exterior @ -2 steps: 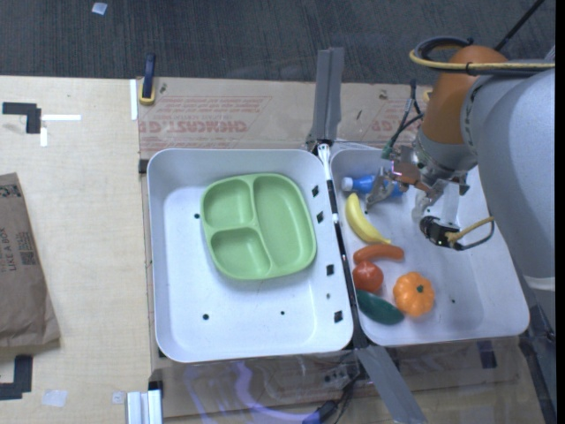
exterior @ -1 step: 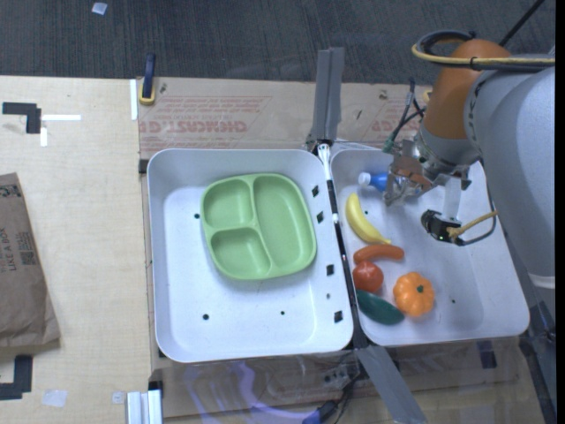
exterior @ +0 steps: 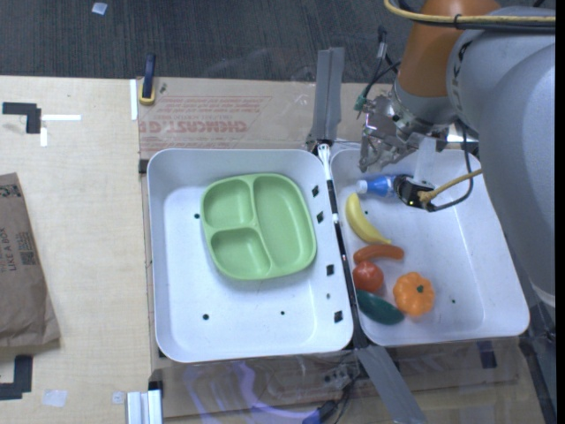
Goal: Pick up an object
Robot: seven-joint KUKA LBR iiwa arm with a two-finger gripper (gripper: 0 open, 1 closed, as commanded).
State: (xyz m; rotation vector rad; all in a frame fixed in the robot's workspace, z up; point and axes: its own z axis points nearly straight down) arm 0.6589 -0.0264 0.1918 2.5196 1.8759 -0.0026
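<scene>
While no single object is set apart as the target, the candidates lie bunched along the left side of the right bin (exterior: 494,272): a yellow banana (exterior: 362,220) close to the bin's left wall, an orange-red pepper (exterior: 380,253) just below it, a red tomato (exterior: 368,276) touching that pepper's lower edge, a dark green vegetable (exterior: 380,307) near the front left corner, and a small orange pumpkin (exterior: 414,293) just beside the green one. A blue and white bottle (exterior: 380,185) lies on its side at the back, above the banana. The right half of this bin's floor is bare white, giving open room toward the far wall and the front rim.

The end effector (exterior: 378,153) hangs over the back left corner of the right bin, just above the bottle and near the back rim; whether its fingers are spread or pressed together I cannot tell, and nothing shows between them. A black and yellow cable loops beside the bottle.

The left bin (exterior: 177,325) holds a green divided plate (exterior: 259,226) lying flat toward the back centre, well clear of all four walls, with bare floor in front. Both bins meet along a clamped middle edge. On the desk (exterior: 79,237), a brown paper bag (exterior: 22,263) lies at the left edge.
</scene>
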